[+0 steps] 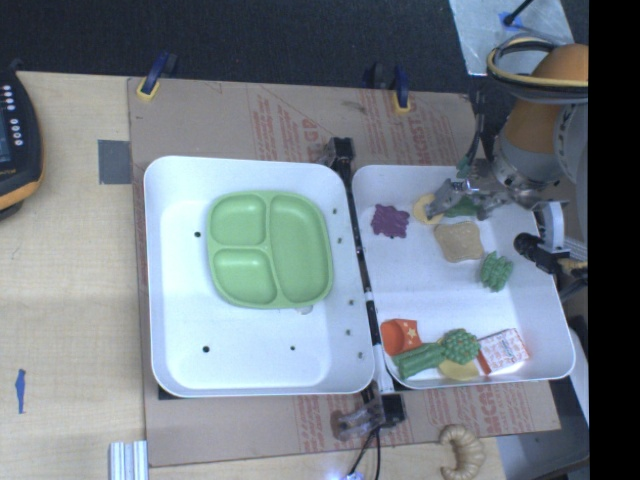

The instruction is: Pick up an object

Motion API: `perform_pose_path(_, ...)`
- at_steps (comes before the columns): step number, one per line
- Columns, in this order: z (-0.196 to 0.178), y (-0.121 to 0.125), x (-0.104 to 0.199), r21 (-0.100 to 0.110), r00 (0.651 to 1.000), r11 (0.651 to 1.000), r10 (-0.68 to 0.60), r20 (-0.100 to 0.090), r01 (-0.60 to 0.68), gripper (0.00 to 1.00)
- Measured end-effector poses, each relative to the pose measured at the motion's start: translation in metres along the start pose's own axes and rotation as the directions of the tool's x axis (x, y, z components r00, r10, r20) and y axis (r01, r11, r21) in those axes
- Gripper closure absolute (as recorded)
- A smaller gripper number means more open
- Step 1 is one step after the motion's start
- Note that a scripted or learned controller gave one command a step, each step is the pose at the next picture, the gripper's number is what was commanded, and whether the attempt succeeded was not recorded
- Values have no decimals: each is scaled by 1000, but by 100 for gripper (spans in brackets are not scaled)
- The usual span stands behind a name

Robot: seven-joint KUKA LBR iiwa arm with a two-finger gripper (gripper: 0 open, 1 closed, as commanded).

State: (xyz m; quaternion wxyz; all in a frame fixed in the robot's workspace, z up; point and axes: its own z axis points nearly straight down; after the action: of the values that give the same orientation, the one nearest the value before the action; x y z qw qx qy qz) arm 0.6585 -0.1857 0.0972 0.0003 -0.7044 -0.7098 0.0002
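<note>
Green broccoli toy (443, 352) at right bin (540, 368) front edge. Gripper (458, 200) at bin's far side, just above tan bread slice (459, 241); grip state indiscernible.

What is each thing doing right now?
Green divided plastic plate: flat in left white bin, nothing on it.
Purple toy: lying in right white bin.
Tan flat piece: lying below gripper.
Green broccoli toy: lying at bin's near edge.

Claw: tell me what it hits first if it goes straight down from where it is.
Probably the yellow piece under the claw, at the right bin's far edge; depth is unclear.
</note>
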Motion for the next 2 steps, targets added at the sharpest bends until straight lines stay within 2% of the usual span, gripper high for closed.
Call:
perform_pose_path(1, 4, -58, 5, 1, 1000, 1000, 3, 3, -3, 0)
perform_pose_path(2, 4, 0, -10, -3, 1000, 1000, 0, 2, 0, 0)
